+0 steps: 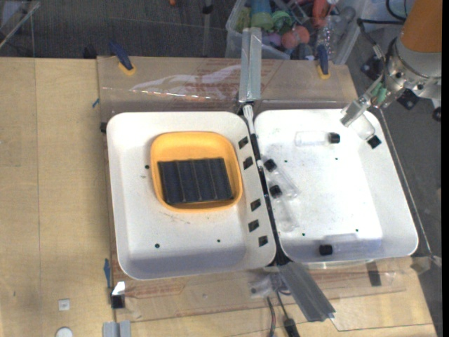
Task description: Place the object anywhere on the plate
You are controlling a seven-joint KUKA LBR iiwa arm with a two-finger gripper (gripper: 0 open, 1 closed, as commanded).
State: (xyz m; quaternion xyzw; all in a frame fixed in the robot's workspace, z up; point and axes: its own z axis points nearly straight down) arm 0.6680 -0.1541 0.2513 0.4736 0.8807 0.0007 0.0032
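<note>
Camera view shows the black ridged object lying flat on the orange plate in the left bin. At upper right (over the right bin's far corner) hangs the gripper, its grip impossible to tell

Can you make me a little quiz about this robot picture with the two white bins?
1. True or false: the dark ridged block lies on the orange plate.
2. Which bin holds the plate? A) the left bin B) the right bin
3. Fill in: the robot's hand is over the far ____ corner of the right bin.

Key: 1 true. 2 A. 3 right.
</note>
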